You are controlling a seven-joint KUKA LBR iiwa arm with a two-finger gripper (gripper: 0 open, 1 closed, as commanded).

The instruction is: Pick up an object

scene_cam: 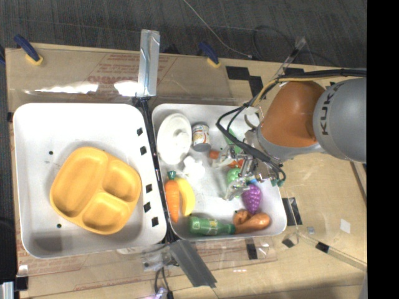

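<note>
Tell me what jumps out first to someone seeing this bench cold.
The bright yellow three-compartment plastic plate sits alone in the left white bin. The right white bin is crowded with toy food, including a purple grape bunch and an orange carrot, with the grey arm's orange band looming over it.

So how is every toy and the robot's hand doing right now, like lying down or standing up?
Yellow divided plate: flat in the left bin, nothing on it.
White bowl: in the right bin, tipped against the left wall.
Small can: upright.
Carrot: lying flat beside the banana.
Green bottle: lying on its side.
Purple grapes: lying below the gripper.
Gripper: lowered among the toys.
</note>
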